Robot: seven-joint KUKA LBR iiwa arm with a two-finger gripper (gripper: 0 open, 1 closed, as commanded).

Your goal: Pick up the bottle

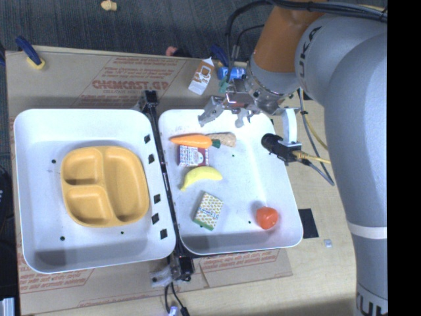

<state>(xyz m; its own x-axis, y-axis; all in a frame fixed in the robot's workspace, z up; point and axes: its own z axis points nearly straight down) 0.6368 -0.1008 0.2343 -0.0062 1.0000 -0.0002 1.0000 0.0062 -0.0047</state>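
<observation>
Over the far edge of the right bin (283,196) hangs my gripper (227,116), open, with nothing between its two grey fingers (209,115). Just in front of it, near the bin's far wall, a pale tan object (225,139) lies on its side, partly behind an orange carrot (191,139). I cannot tell whether this is the bottle. A small red-and-white container (193,155) stands right below the carrot. The gripper touches none of them.
The right bin also holds a banana (202,175), a yellow-green box (208,210) and a red tomato (266,217). A yellow divided plate (104,184) fills the left bin (33,137). A small carton (202,76) lies on the cardboard behind the bins.
</observation>
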